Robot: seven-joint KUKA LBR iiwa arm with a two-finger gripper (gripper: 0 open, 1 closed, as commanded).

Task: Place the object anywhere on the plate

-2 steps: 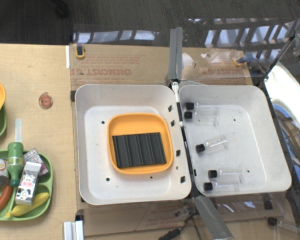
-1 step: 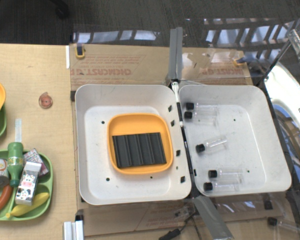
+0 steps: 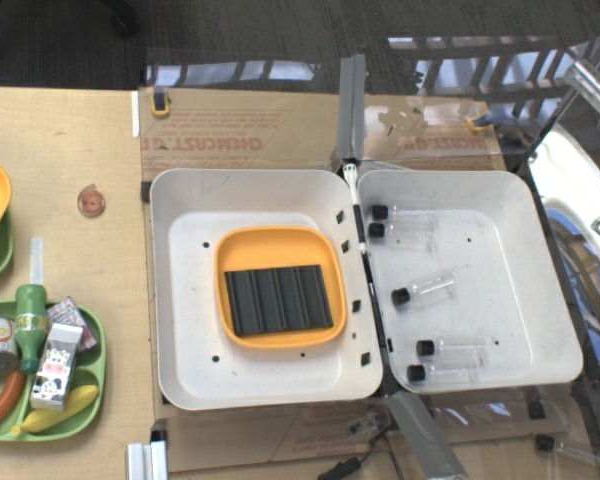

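Camera view: clear plastic vials with black caps (image 3: 420,293) lie in the right white bin (image 3: 540,268), none on the orange plate (image 3: 280,248); picking comes first. Gripper state: cannot tell.

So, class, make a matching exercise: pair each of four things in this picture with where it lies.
Things:
1. orange plate
2. black grooved block
3. clear vials with black caps
4. green tray of toy food

Places:
A. right bin
B. wooden tabletop, left of both bins
C. left bin
D. on the plate

Pairs: 1-C, 2-D, 3-A, 4-B.
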